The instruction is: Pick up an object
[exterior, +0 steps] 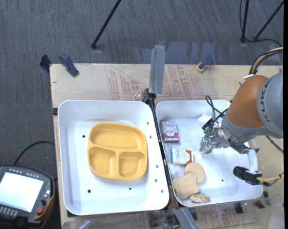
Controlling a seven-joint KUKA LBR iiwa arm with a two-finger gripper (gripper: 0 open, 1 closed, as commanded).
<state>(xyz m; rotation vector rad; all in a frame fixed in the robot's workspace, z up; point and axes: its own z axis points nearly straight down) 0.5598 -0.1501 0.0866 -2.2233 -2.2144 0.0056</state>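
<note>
We see the bench (110,80), two white bins, left bin (67,128) bearing a yellow tray (117,150), right bin (191,109) with the hand (206,144) low, grip we cannot tell, near a small carton (181,156), bread (186,185), cookie (199,198)

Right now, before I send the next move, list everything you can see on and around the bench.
bins: 2, white, side by side on the bench
divided plate: 1, yellow, in the left bin
small carton: 1, maroon and white, right bin near the divider
small packet: 1, white with yellow and blue print, right bin below the carton
toy bread slices: 2, tan, right bin front, overlapping
toy cookie: 1, tan with dark chips, right bin front edge
clamps: 2, blue, bench back edge
teach pendant: 1, grey, floor at lower left
arm: 1, grey with orange band, over the right bin
gripper: 1, metallic, low over the right bin, beside the small packet
</note>
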